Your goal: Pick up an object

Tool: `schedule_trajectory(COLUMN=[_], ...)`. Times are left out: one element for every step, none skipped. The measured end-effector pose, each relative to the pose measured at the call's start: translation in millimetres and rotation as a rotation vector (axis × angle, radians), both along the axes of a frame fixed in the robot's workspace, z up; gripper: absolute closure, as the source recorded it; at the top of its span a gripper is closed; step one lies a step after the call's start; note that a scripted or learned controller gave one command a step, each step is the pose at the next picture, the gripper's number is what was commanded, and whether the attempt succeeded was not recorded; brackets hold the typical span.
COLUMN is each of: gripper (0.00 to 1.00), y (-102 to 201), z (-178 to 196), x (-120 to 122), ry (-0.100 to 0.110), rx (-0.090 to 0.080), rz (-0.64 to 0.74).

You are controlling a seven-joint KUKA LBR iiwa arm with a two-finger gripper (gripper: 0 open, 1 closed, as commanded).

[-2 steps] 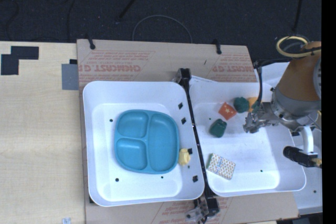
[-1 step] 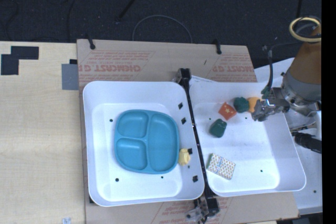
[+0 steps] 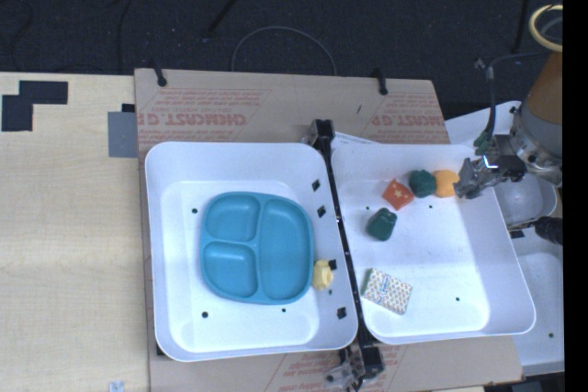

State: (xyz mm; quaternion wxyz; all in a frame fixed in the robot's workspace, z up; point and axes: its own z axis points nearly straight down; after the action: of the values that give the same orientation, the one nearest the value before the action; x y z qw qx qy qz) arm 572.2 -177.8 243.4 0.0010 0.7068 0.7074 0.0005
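Two white bins sit side by side on the worktop [image 3: 73,243]. The left bin [image 3: 175,326] carries a blue divided plate [image 3: 255,246], with a small yellow piece [image 3: 322,274] just beside the plate's right edge, close to the divider. The right bin [image 3: 478,298] has the loose candidates: an orange-red block [image 3: 397,194], a dark green round toy [image 3: 422,183], an orange ball [image 3: 445,183] touching or nearly touching it, a second green lump [image 3: 381,223] lower down, and a flat patterned packet [image 3: 387,291] near the front.

Risks from here. The green toy and the ball lie tight together near the bin's right rim, so a descent onto either could nudge the neighbour and roll both aside. The ball looks round and likely to squirt out of a pinch. The rim itself is close to the hand, and a low approach could clip it. The packet is flat and would probably be hard to get under.

Pose. The arm reaches in from the right, wrist over the right bin's far right edge. The hand [image 3: 469,177] sits just beside the orange ball, apparently above or at the rim. At this resolution I cannot tell whether the hand is released or clenched. Nothing is visibly between its tips, so no pickup can be recorded yet.
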Motion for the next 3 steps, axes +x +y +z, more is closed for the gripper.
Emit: schedule_trajectory(gripper=[1.00, 1.00, 1.00], y=[51.3, 96.8, 151.9], z=[-11.1, -19.3, -28.0], x=[-10.9, -9.0, -7.0], ry=[0.007, 0.006, 0.007], rx=[0.002, 0.003, 0.003], rz=[0.001, 0.002, 0.003])
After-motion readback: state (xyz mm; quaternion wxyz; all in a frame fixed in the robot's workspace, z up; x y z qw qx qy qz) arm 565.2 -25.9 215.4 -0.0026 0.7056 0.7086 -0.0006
